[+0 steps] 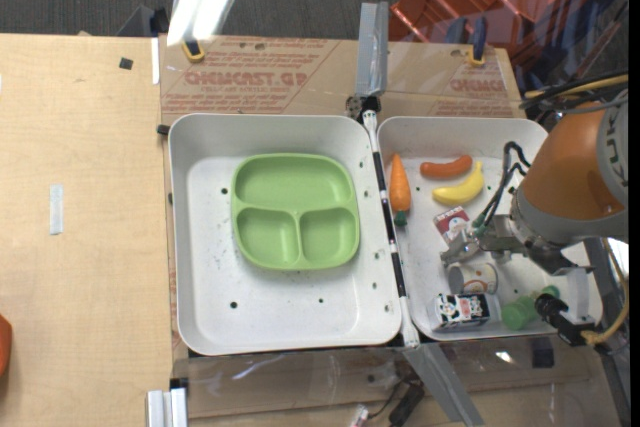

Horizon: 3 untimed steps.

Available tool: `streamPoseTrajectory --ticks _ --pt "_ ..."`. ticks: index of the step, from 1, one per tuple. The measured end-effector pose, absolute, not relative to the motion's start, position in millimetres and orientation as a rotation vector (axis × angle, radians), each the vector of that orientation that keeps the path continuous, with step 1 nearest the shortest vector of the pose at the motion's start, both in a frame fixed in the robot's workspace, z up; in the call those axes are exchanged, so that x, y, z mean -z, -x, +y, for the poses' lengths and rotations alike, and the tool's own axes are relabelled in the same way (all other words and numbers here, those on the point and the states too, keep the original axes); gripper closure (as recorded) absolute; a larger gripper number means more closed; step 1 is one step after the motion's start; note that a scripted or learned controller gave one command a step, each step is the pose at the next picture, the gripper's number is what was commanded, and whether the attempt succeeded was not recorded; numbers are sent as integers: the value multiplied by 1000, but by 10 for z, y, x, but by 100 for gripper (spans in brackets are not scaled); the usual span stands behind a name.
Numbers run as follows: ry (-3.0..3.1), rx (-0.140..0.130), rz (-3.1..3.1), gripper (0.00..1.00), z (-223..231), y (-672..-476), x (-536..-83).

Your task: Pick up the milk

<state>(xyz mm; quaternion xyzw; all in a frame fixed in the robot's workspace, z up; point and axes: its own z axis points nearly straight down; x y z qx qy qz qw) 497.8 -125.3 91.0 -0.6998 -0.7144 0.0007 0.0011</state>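
Wooden bench carries two shallow white bins side by side, with a cardboard sheet behind them printed in red letters, roughly "CHEMCAST GP", partly glared out; a matching red line near the far right end is unreadable. Left bin holds a green three-compartment plate, taken here as landmark. Right bin is just right of the plate. Carrot stands closest to the plate, against the shared wall. Further right: red sausage, banana just below it, and a small red-and-white packet with print too small to read. Milk, a small carton with black-and-white cow pattern, lies on its side right of and below the plate, near the right bin's front wall; lettering unreadable. Green item just right of the milk. Gripper hangs above the milk, apart from it, nothing visibly between the fingers; open or closed, cannot tell. Orange band shows on the arm.
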Motion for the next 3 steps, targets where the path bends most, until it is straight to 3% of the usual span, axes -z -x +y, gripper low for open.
streamPoseTrajectory --ticks 1,2,3 --pt "2210 -2 -2233 0 -1133 -5907 -911" --pt "2200 -3 -2239 0 -1018 -4869 -906" --pt "2250 -2 -2190 0 -978 -4772 -911"
